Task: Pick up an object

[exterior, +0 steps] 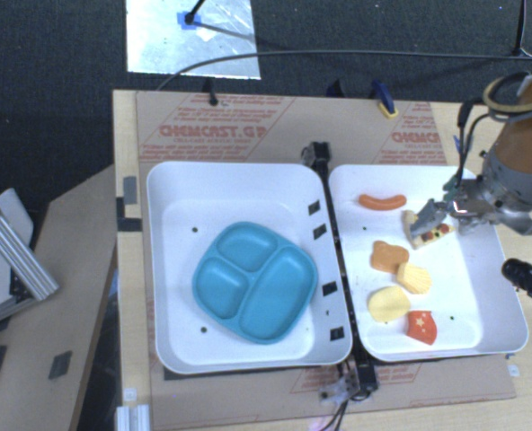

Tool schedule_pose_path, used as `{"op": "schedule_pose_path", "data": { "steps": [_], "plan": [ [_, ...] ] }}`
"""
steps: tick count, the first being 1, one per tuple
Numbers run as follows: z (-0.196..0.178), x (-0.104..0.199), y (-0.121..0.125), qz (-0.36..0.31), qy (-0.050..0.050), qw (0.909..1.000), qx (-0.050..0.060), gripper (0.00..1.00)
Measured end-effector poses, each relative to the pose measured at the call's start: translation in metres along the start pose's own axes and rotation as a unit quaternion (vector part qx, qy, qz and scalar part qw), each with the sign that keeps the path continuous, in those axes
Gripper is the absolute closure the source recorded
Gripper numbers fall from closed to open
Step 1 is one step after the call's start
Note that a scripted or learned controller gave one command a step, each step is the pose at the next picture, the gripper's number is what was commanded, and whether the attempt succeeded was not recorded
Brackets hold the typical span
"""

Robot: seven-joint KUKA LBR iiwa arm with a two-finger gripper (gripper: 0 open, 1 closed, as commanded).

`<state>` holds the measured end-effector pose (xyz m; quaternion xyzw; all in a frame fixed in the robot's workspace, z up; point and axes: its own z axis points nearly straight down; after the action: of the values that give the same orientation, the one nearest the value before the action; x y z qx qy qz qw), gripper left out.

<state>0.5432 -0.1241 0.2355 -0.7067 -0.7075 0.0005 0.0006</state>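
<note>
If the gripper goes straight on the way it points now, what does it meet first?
The gripper points left and down. Apparently first comes the small yellow item at its tip, then the orange piece. Depth is unclear from this slanted view.

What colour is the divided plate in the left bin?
Light blue all over; the divided plate shows plainly in the camera view from above.

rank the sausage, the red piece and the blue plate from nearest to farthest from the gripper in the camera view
The gripper sits over the upper part of the right bin.
1. Sausage: just to its upper left, same bin.
2. Red piece: at the near edge of the right bin, well below it.
3. Blue plate: across the divider, in the left bin.
</note>
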Motion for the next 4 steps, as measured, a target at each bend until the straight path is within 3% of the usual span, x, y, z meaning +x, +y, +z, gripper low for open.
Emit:
{"op": "schedule_pose_path", "data": {
  "steps": [2, 3, 4],
  "plan": [
    [0.111, 0.017, -0.002, 0.000, 0.001, 1.0000, 0.001, 0.00],
    [0.097, 0.016, -0.001, 0.000, 0.000, 1.0000, -0.002, 1.00],
    [0.053, 0.016, -0.005, -0.001, -0.001, 1.0000, -0.004, 1.00]
  ]
}}
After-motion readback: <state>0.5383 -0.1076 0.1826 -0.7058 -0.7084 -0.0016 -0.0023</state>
